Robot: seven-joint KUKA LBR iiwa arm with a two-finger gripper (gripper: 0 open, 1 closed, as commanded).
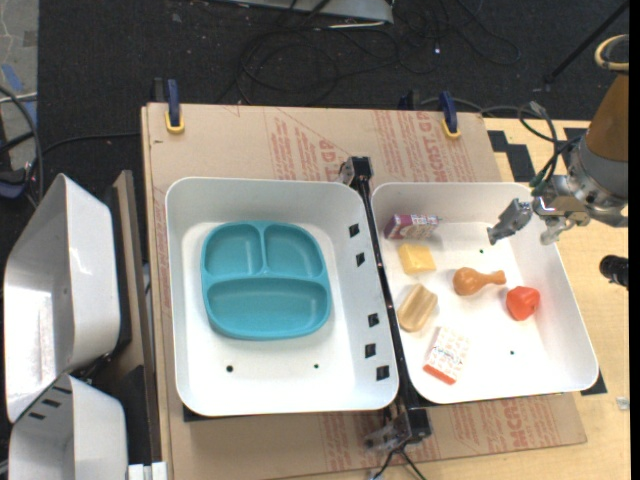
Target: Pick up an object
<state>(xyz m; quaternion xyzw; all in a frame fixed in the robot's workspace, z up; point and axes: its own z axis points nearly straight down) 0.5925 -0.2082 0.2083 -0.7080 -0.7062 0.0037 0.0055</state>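
Note:
The right bin [560, 368] holds several small items: a purple packet [412, 225], a yellow block [417, 258], a tan bread piece [417, 308], a brown drumstick [478, 281], a red tomato-like piece [522, 302] and a white packet with an orange end [447, 354]. My gripper [527, 228] hangs over the bin's far right part, above and behind the drumstick and the red piece. Its two fingers are spread apart, open, with nothing between them.
The left bin [190, 368] holds a teal divided plate [265, 278]. A black divider [375, 288] runs between the bins. Clamps [175, 118] sit at the bench's back edge. White containers [60, 278] stand off the bench to the left.

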